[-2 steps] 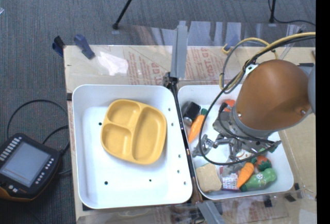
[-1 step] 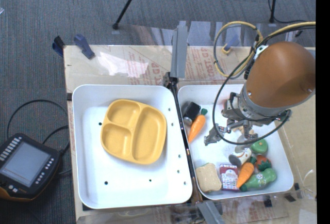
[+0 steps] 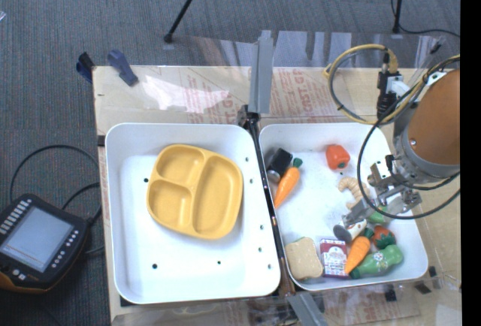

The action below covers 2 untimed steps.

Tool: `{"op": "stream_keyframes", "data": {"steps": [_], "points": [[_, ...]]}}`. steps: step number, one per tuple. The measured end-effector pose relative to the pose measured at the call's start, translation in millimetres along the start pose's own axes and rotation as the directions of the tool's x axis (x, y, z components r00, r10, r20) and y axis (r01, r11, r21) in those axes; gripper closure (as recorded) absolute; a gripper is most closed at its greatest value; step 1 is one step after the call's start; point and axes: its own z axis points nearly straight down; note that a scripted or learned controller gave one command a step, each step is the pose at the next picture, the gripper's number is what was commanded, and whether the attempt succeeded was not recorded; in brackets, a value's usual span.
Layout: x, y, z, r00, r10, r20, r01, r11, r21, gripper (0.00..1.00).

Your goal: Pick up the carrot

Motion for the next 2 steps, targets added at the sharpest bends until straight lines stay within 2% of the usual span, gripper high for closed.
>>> {"op": "stream_keyframes", "data": {"steps": [1, 2], "points": [[-126, 14, -123, 0.998, 0.061, 0.001, -0.061, 0.998, 0.0, 0.0], [-34, 20, -53, 0.968, 0.25, -0.001, -0.25, 0.968, -0.005, 0.0]]}}
